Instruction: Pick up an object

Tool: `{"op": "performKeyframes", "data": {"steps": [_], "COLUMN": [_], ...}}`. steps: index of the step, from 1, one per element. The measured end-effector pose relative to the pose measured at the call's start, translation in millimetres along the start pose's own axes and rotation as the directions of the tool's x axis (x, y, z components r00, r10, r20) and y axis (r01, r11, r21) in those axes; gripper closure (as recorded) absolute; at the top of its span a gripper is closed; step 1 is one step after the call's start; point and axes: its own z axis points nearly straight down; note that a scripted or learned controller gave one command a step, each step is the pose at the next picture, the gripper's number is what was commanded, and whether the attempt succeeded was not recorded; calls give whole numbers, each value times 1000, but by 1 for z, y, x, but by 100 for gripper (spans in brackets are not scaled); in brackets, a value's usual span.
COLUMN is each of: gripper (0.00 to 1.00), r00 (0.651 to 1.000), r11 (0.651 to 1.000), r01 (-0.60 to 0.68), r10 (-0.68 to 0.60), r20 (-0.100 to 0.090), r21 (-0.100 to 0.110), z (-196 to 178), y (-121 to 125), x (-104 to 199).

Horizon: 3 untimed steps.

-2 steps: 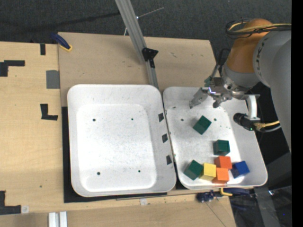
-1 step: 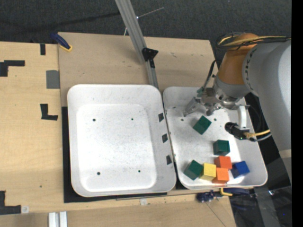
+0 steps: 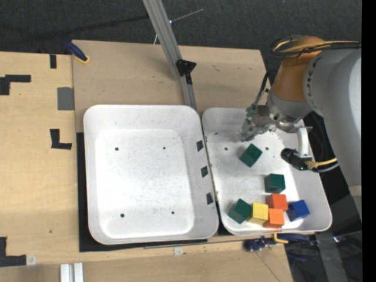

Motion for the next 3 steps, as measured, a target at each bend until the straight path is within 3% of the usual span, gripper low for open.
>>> {"op": "performKeyframes", "data": {"steps": [2,3], "gripper": [100,100], "r00": [1000,1000], "r11": [1000,1000], "r01": [-2,2], "r10": [2,-2], "r20": [0,-1], "r21": [-7,1], "z": [-100,-94], "y": [6,-14], "x": [9,54]}}
